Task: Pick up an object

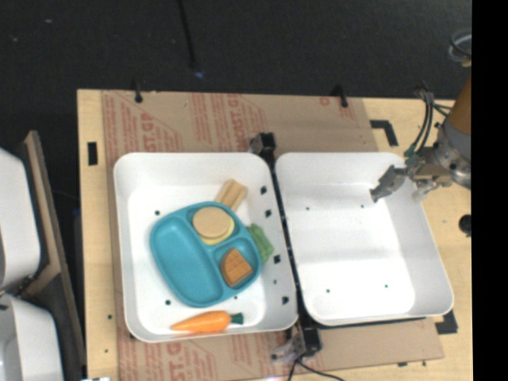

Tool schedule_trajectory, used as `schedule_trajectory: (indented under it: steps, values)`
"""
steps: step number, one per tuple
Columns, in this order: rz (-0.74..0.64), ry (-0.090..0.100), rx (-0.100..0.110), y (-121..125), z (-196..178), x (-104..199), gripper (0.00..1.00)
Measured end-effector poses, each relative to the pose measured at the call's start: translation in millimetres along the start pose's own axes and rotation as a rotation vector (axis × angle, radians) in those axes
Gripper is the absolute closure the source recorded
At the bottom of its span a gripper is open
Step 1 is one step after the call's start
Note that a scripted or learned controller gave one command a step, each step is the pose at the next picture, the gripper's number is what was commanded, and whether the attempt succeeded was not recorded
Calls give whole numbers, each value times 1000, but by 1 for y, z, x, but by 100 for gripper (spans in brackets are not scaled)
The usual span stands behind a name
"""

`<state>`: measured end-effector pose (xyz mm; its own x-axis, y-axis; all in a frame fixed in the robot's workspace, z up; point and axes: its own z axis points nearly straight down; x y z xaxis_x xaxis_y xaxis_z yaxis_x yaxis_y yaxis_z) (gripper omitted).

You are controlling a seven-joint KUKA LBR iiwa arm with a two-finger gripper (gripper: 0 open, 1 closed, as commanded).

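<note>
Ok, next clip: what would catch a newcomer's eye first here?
The blue tray in the left bin stands out most, with a round cracker and a brown biscuit sitting in its compartments. An orange carrot lies just below it by the bin's near wall. The end effector is over the right bin, near its far right corner.

Blue tray (181,260) with three compartments, lying flat and slantwise in the middle of the left bin (131,189). Round tan biscuit (213,223) in its upper compartment. Brown waffle piece (236,267) in its lower right compartment. Tan wooden block (232,193) touching the tray's upper edge, toward the bin's far right corner. Green leafy piece (262,243) just beside the tray's right edge. Orange carrot (206,321) with green top, lengthwise along the bin's near edge.
</note>
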<state>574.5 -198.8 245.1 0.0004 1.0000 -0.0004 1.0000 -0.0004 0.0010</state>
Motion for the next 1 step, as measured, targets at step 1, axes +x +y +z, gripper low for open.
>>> schedule_trajectory:
  steps: [1]
  values:
    - [-1,0,1,111,8,-28,0]
